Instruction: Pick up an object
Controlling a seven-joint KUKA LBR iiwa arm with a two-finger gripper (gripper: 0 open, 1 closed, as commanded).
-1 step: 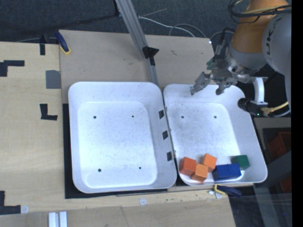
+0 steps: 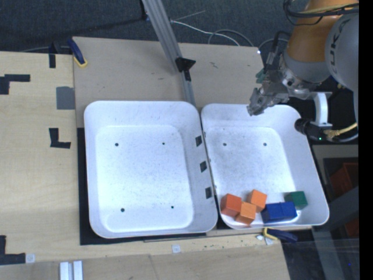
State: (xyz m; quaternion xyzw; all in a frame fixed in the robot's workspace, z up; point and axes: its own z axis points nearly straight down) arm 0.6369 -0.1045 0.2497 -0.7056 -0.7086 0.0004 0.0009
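Along the near edge of the right bin lie three orange blocks, a blue block and a small green block. My gripper hangs high over the far rim of that bin, well away from the blocks. Its fingertips look close together with nothing between them.
The left bin sits beside the right one, separated by a ridge with black clips. A slanted metal rail runs from the top down to the bins' far junction. Cables lie on the bench behind.
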